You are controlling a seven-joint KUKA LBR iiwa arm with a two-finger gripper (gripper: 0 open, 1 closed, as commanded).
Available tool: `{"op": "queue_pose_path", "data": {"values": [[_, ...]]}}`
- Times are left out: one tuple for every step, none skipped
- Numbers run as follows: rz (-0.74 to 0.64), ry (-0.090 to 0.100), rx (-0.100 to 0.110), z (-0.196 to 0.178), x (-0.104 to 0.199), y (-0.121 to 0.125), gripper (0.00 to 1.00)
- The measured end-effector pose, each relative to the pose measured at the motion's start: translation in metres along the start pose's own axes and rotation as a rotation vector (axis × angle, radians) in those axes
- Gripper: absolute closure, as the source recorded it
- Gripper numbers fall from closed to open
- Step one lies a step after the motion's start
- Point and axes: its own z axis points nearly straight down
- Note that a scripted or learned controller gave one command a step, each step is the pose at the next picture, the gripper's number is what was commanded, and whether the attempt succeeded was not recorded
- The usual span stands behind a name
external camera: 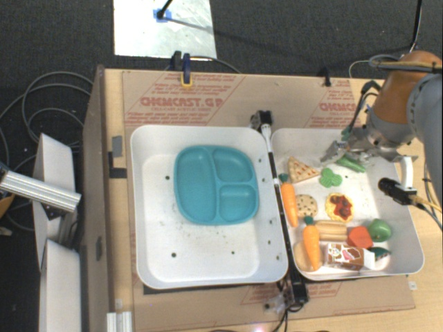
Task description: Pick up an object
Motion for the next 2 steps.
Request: {"op": "queue_pose_path", "data": {"values": [[0.001, 0.002, 0.001, -0.013, -0.016, 0.017, 0.00], [0.000, 0.004, 0.008, 0.001, 0.017, 0.004, 0.00]]}}
